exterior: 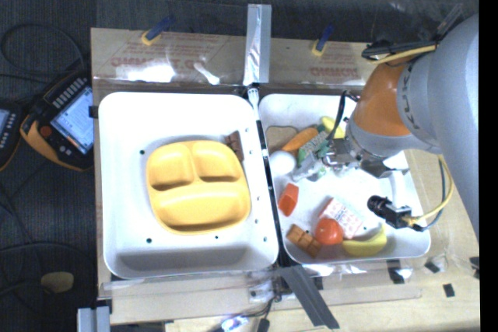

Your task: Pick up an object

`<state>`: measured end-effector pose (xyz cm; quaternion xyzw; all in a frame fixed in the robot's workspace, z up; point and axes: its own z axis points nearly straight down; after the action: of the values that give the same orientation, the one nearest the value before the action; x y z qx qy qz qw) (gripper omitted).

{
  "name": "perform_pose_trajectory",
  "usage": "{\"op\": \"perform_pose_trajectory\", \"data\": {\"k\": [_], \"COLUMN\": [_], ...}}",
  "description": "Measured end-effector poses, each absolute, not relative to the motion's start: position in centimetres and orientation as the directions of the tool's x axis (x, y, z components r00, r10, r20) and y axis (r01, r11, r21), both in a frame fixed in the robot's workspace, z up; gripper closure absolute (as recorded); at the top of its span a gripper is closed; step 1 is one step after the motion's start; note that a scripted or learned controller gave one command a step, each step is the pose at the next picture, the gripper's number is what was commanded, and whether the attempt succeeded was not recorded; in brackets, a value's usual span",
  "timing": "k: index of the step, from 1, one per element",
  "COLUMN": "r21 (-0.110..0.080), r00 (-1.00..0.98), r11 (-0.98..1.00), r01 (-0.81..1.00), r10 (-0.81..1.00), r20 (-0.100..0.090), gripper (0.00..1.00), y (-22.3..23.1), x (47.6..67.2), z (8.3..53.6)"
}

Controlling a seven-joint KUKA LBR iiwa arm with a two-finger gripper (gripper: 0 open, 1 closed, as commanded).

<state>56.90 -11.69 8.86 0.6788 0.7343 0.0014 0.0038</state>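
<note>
While arm reaches into right bin, end effector near carrot; finger state unclear.

The yellow tray fills the left bin's middle, leaving bare margins. In the right bin, open floor lies at frame center-right, ringed by toys.

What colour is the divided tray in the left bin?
Yellow; the divided tray shows clearly in the camera view.
</note>
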Motion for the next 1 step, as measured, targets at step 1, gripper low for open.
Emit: {"op": "perform_pose_trajectory", "data": {"k": [1], "r21": [0.008], "r00": [-0.079], "r11": [0.079], "r01": [0.997], "r10": [0.997], "r20": [-0.005], "gripper": [1.0], "y": [-11.69], "x": [56.94], "z": [9.84]}}
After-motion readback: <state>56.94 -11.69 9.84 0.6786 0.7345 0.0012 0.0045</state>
